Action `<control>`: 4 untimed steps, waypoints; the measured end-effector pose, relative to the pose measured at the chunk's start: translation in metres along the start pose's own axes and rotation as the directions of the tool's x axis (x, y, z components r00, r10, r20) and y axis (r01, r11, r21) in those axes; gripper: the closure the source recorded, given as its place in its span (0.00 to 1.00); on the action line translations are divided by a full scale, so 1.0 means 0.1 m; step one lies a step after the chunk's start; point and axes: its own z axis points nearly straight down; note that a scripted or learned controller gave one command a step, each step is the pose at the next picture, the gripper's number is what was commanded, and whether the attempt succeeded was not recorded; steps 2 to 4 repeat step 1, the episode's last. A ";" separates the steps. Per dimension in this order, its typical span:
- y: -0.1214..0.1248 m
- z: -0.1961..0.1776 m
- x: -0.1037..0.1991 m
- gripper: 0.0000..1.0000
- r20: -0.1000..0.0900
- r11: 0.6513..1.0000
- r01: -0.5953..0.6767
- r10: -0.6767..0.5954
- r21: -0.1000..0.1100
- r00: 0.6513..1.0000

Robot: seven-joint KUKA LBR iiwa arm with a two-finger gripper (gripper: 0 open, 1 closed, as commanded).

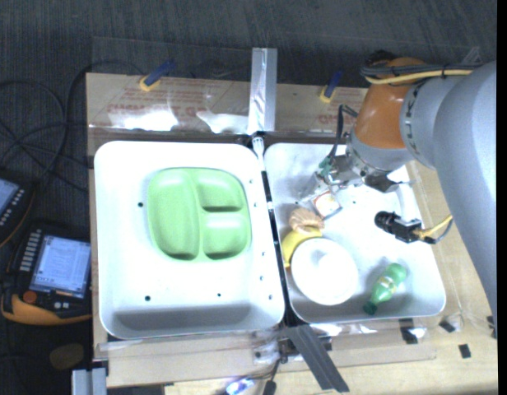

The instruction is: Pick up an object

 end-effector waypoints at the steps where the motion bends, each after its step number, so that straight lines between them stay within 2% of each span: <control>1: 0.41 -0.82 0.74 1.00 -0.003 0.999 -0.045 0.045 0.016 0.999; 4: 0.41 -0.82 0.74 1.00 -0.003 0.999 -0.045 0.045 0.016 0.999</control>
